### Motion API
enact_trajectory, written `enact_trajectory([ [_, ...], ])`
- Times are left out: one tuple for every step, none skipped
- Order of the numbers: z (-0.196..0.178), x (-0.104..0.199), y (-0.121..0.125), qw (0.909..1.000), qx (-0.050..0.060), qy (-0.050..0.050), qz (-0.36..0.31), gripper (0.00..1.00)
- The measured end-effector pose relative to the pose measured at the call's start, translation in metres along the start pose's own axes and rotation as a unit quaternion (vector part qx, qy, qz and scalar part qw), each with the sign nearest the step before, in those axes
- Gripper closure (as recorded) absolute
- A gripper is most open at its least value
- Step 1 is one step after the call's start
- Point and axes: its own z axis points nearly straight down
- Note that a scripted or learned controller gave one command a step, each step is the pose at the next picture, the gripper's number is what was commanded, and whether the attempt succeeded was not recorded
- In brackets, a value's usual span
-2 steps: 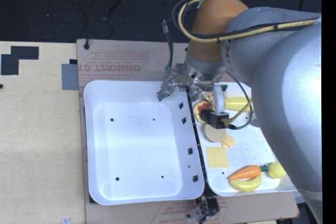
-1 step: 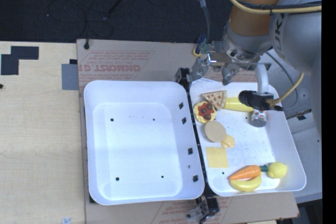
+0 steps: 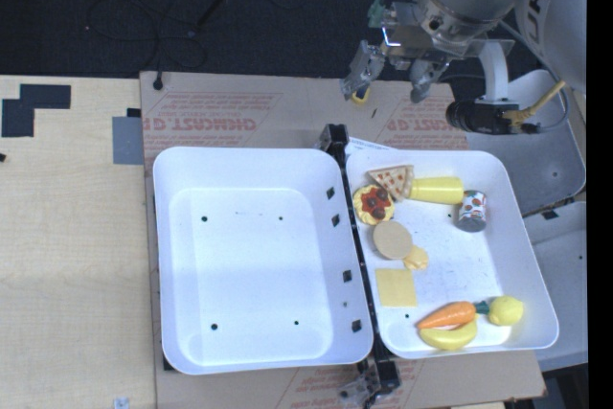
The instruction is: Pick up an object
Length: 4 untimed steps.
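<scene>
**Gripper up over the cardboard, fingers spread, nothing in them**

All pickable items sit in the right shallow white plastic bin (image 3: 517,206). Along its far edge: a triangular toy pizza slice with red spots (image 3: 391,179), just beside it a yellow plastic cylinder lying on its side (image 3: 437,191), then a small grey-and-red can (image 3: 471,211) tipped over near the far right corner. Under the pizza slice, against the bin's left wall: a round yellow toy disc with red and dark topping (image 3: 372,203). Touching it on the near side is a tan round flat disc (image 3: 391,239), with a small yellow chunk (image 3: 417,258) at that disc's near right edge. A flat yellow square cheese-like slice (image 3: 396,286) lies just nearer, apart from the disc. Near right corner: an orange toy carrot with green top (image 3: 448,313) lying across a yellow toy banana (image 3: 450,335), and a yellow toy lemon (image 3: 506,310) just beside the carrot's green end.

The two-finger gripper (image 3: 387,89) hangs above the brown printed cardboard sheet (image 3: 239,105) on the counter, beyond the far edge of the right bin, well apart from every item. Fingers are splayed, released.

The left shallow white plastic bin (image 3: 172,206) sits side by side with the right one, joined by black clips (image 3: 334,141) along the shared edge.
</scene>
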Motion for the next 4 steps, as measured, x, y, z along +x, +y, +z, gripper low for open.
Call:
enact_trajectory([
  [-0.037,0.054,-0.001,1.0,0.005,0.0,0.0,0.0],
  [-0.086,0.119,-0.006,1.0,0.005,0.0,-0.002,0.0],
  [-0.137,0.204,0.0,1.0,0.005,0.001,-0.003,0.0],
  [0.036,0.197,-0.008,0.9998,0.016,-0.005,0.004,0.0],
])
